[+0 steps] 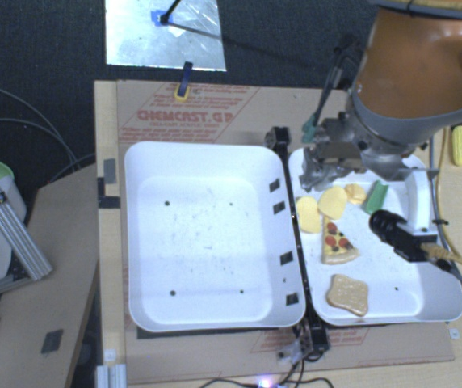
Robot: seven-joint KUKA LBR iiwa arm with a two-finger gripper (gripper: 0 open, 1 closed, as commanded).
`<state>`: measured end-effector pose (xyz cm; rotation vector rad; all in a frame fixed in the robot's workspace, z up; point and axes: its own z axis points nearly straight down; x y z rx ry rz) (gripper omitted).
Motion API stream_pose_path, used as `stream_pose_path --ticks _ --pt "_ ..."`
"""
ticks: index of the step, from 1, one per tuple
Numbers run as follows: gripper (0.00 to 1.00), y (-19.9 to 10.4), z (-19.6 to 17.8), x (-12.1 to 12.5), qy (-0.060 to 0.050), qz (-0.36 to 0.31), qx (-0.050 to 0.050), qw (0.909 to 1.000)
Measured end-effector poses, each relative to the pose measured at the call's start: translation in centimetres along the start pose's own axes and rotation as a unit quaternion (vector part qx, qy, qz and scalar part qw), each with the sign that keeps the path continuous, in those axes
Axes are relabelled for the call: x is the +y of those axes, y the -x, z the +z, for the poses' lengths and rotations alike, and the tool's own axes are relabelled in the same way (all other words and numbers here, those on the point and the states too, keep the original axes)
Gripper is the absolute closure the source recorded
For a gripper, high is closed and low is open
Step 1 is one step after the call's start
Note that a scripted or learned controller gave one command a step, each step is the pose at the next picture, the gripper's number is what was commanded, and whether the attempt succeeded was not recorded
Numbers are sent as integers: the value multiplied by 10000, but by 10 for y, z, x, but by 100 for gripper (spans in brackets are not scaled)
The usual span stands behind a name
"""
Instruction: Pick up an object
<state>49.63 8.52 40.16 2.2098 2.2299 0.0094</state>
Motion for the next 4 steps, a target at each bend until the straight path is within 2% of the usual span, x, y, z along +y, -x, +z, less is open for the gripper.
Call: stream_pose_path --ticks 1,4 --pt "100 -58 -22 -9 -9 -1 0 10000" --pt "100 -55 -54 -7 23 -57 0 10000"
